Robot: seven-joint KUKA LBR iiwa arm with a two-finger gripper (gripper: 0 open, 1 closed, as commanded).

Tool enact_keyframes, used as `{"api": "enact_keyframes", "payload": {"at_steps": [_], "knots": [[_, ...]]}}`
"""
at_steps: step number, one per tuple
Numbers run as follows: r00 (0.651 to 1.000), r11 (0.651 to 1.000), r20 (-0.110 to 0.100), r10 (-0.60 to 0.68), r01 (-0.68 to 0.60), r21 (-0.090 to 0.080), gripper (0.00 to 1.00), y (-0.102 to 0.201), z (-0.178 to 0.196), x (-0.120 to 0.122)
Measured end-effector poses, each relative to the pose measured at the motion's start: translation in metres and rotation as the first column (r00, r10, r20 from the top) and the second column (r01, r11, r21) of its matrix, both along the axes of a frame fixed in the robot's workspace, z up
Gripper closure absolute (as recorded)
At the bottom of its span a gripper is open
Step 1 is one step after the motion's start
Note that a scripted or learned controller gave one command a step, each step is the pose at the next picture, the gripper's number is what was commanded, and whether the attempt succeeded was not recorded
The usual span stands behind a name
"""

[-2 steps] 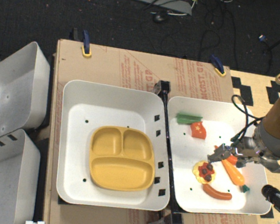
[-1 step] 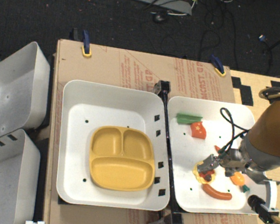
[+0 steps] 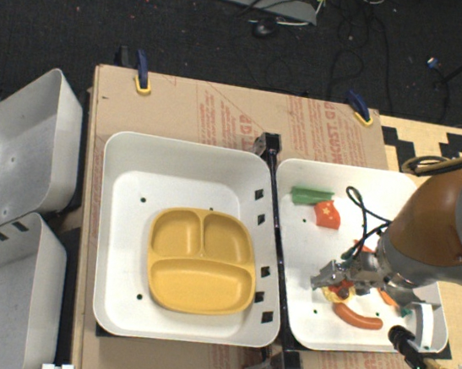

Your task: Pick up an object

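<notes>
The gripper (image 3: 338,281) hung low in the right bin (image 3: 293,320), its fingers just above an orange sausage (image 3: 356,317); a red piece (image 3: 327,213) lay beyond them.

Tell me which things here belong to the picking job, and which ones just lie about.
For the job: gripper, orange sausage-shaped toy, red piece, green piece, right bin.
Lying about: yellow divided tray, left bin, spare white bins.

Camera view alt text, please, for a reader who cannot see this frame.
The arm's end effector hangs low in the right bin, above an orange sausage-shaped toy. Further back in that bin lie a green piece and a red piece. The left bin holds a yellow divided tray.
</notes>
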State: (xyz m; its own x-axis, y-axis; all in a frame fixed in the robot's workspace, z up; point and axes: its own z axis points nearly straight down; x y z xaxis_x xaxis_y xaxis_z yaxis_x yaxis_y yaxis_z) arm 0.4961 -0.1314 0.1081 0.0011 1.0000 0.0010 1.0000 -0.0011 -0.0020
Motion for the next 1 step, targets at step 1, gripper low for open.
{"api": "enact_keyframes", "payload": {"at_steps": [1], "knots": [[1.0,1.0,0.002,-0.002,0.002,-0.001,1.0,-0.0001,0.0112,0.0001]]}}
